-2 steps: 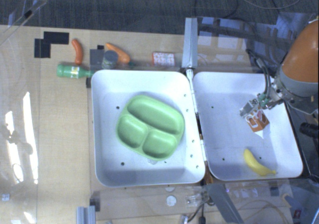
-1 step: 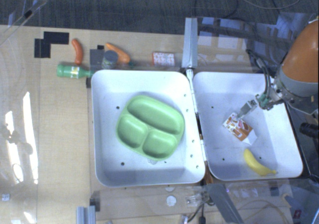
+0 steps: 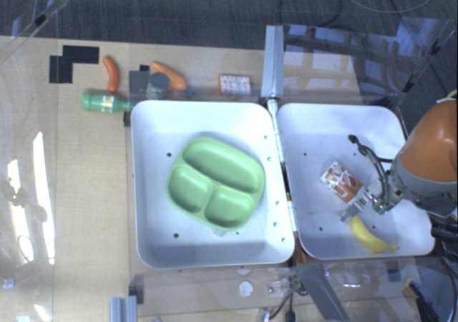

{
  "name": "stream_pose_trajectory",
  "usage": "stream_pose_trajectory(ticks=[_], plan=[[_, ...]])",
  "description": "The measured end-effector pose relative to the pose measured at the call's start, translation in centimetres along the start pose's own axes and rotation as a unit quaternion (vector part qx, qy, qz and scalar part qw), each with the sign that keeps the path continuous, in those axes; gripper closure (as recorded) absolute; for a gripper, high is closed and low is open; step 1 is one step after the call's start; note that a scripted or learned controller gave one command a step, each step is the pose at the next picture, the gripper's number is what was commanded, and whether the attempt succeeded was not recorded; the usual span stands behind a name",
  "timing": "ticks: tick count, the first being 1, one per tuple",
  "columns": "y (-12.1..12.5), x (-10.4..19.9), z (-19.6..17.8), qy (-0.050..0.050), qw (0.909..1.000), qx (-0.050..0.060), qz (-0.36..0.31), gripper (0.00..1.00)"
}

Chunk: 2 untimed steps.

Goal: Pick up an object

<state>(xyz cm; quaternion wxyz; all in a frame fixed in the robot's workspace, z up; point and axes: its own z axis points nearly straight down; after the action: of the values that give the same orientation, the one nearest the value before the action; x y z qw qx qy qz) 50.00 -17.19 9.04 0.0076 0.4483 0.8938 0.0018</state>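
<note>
We see a pale wooden worktop (image 3: 71, 192) with dark carpet behind it, cables trailing across the carpet. Along the worktop's far edge lie a green bottle (image 3: 104, 103) on its side, an orange sausage-shaped toy (image 3: 110, 73), an orange-handled tool (image 3: 167, 79) and a small red-and-white box (image 3: 235, 84).

Two shallow white bins sit side by side, touching. The left bin (image 3: 154, 242) holds a green divided tray (image 3: 216, 182). The right bin (image 3: 315, 127) holds a small patterned packet (image 3: 340, 180) near its middle and a yellow banana (image 3: 370, 235) near its front edge.

The grey arm reaches in from the right, and its gripper (image 3: 361, 204) hangs between packet and banana, just above the banana. We cannot tell whether the jaws are wide or narrow.
</note>
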Motion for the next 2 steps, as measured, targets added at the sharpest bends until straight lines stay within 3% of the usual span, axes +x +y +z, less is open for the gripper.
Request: stream_pose_trajectory(ticks=[1, 2], plan=[[0.4, -0.1, -1.2, -0.002, 1.0000, -0.003, -0.001, 1.00], [9.0, -0.2, 0.3, 0.002, 0.9651, 0.001, 0.262, 1.00]])
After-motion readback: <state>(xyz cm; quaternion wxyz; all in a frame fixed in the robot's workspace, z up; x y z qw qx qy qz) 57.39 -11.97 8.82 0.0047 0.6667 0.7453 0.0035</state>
